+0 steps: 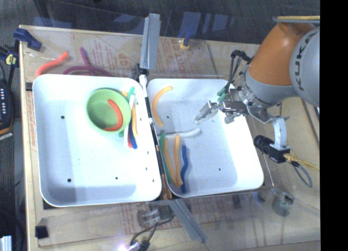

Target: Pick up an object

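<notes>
Right white bin [239,173]; curved yellow strip [157,105]; hand [206,112], grip state unclear.

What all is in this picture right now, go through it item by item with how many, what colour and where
Bins: 2, white, side by side on the bench; left bin, right bin.
Bowl: 1, green, upper part of left bin, with a red strip curled inside.
Mixed strips: several, green, yellow, blue and orange, by the bowl at left bin's right edge.
Curved strip: 1, yellow-orange, top left of right bin.
Strip bundle: several, green, orange and blue, along right bin's left side.
Pale strip: 1, whitish, middle of right bin.
Loose strips: orange and purple, on the bench above left bin.
Gripper: 1, metal, over right bin.
</notes>
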Robot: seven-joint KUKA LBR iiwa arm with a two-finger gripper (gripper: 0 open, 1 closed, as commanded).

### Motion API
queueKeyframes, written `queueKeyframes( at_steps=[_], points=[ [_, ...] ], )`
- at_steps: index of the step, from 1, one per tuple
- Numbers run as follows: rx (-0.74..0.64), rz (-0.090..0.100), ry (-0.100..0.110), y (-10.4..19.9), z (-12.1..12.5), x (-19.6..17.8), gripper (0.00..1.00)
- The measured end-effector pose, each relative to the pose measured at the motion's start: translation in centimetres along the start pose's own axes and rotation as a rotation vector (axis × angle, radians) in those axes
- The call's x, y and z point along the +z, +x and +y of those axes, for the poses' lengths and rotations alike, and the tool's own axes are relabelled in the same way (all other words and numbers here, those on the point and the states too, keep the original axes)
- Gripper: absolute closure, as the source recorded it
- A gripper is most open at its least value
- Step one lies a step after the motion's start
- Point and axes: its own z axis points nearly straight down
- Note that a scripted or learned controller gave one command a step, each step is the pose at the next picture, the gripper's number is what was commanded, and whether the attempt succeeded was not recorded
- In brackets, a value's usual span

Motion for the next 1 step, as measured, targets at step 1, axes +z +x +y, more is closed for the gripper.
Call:
queueKeyframes(
  at_steps=[1],
  points=[
    [-0.132,-0.001,0.001,3.44,-2.15,12.62,0.0]
  ],
)
